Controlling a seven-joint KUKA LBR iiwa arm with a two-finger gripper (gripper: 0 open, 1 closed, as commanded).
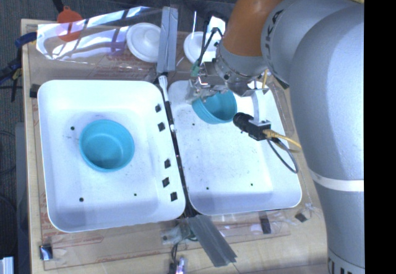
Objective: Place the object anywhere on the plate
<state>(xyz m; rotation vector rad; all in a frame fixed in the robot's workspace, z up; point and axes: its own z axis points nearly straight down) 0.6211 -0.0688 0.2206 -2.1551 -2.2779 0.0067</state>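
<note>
A round blue plate (107, 144) lies in the left bin (55, 106), left of its middle. A small blue bowl (216, 109) hangs tilted at the far end of the right bin (247, 192). My gripper (205, 88) comes down from the right onto the bowl's far rim and is shut on it. The wrist hides the bowl's upper part. The bowl is about a bin's width to the right of the plate.
A black cable plug (250, 125) with an orange-tipped lead dangles just right of the bowl. The ridge (170, 143) where the two bins meet runs between bowl and plate. White lids (145, 41) and clear plastic lie behind the bins.
</note>
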